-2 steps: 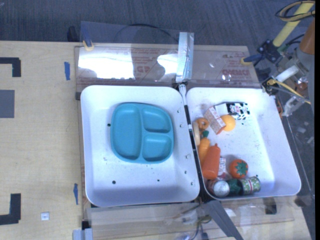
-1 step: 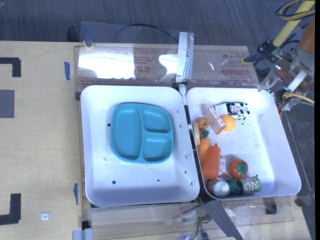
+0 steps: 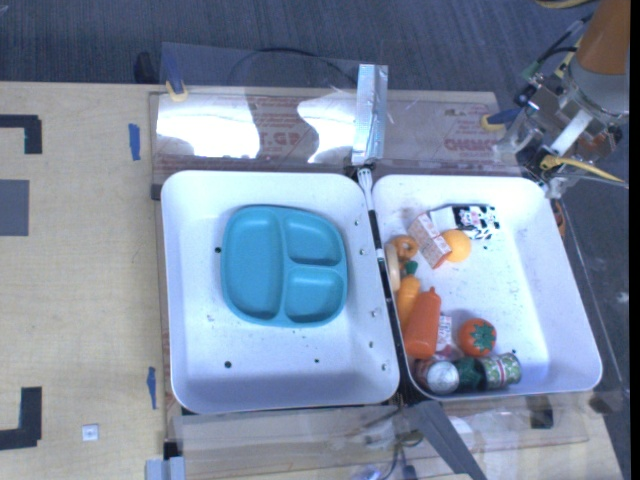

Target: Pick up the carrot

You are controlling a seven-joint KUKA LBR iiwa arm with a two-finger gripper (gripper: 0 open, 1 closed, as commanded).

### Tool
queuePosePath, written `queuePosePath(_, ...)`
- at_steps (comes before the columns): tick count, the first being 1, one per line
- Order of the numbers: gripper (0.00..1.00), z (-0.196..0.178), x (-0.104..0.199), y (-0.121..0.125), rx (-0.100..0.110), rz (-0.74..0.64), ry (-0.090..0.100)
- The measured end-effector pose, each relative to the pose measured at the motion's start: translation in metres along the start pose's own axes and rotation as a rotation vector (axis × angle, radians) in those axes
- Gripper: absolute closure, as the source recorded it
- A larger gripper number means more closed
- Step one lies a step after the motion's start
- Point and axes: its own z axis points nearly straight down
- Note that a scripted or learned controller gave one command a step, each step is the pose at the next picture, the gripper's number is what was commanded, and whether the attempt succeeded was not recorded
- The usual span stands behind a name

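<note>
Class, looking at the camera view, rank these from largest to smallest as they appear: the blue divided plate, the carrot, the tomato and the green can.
1. blue divided plate, by far the largest
2. carrot
3. tomato and green can: they look alike in size, so I leave them unranked

Robotics lab setup: plywood desk [image 3: 80,268] with black tape markers [image 3: 22,133], two white bins [image 3: 190,268], cabled robot arm [image 3: 590,58], grey carpet floor [image 3: 300,8].
</note>
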Motion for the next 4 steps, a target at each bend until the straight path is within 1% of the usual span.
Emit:
queuePosePath(1, 0.00, 0.082, 0.017, -0.041, 0.014, -0.188, -0.007)
queuePosePath(2, 0.00, 0.097, 0.007, -0.003, 0.004, -0.276, -0.004)
queuePosePath(3, 0.00, 0.099, -0.046, -0.038, 0.009, -0.317, -0.004)
queuePosePath(4, 0.00, 0.141, -0.034, -0.052, 0.004, -0.459, -0.002)
